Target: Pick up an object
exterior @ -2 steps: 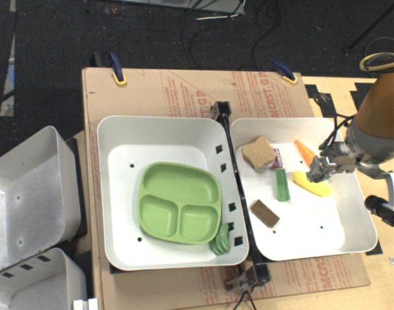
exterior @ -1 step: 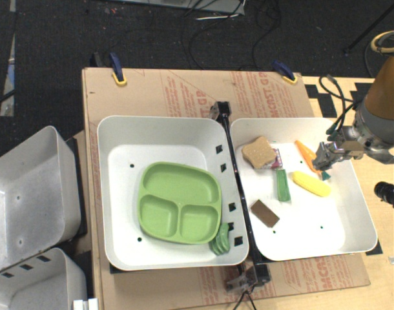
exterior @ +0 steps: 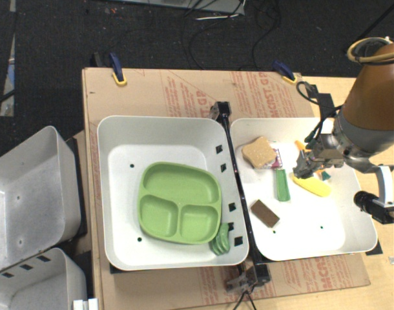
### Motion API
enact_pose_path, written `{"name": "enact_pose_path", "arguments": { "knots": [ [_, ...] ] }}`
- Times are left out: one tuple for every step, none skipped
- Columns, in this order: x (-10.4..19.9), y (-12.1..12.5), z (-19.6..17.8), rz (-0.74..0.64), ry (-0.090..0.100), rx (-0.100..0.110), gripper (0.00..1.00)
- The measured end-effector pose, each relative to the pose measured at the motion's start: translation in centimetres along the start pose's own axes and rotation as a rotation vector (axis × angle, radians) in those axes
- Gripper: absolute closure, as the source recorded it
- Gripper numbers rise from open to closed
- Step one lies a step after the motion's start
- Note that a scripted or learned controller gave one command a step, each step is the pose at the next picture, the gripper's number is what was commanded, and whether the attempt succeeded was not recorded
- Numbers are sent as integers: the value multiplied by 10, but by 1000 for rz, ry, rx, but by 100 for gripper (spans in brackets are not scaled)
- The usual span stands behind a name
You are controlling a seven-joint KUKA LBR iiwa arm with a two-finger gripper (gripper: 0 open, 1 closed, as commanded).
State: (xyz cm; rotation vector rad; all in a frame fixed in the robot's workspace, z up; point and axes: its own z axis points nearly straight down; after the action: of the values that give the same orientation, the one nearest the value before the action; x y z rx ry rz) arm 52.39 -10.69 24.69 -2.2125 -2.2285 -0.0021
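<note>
the grey arm point(exterior: 371, 102) with its orange band is reaching in from the right over the right bin point(exterior: 352, 237). its gripper point(exterior: 308, 166) is hanging low above the upper right part of that bin, right over the near end of a yellow banana-shaped object point(exterior: 313, 186). whether anything is sitting between the gripper's tips cannot be told from this slant, as the dark body of the tool is covering them.

the yellow object is lying flat on the bin floor, slanting down to the right, with a bit of orange and green showing just beside the gripper. left of it a green stick-like piece point(exterior: 282, 185) is lying nearly upright in the picture, near the yellow object but apart from it. further up and left a tan sponge-like block point(exterior: 259, 152) is resting near the bin's left wall, touching a small pink and white thing point(exterior: 276, 161) on its right side. below these a brown rectangular block point(exterior: 265, 213) is lying tilted, well apart from the gripper.

in the left bin point(exterior: 119, 173) a light green divided plate point(exterior: 179, 203) is lying flat, and a green fork point(exterior: 221, 239) is poking out at its lower right edge. both bins are sitting side by side on a cardboard-covered bench point(exterior: 158, 89).
</note>
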Motion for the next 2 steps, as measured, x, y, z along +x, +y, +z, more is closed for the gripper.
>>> {"name": "enact_pose_path", "arguments": {
  "knots": [
    [44,-5,1,-1,0,1,100],
    [94,-14,15,0,0,2,100]
  ]
}}
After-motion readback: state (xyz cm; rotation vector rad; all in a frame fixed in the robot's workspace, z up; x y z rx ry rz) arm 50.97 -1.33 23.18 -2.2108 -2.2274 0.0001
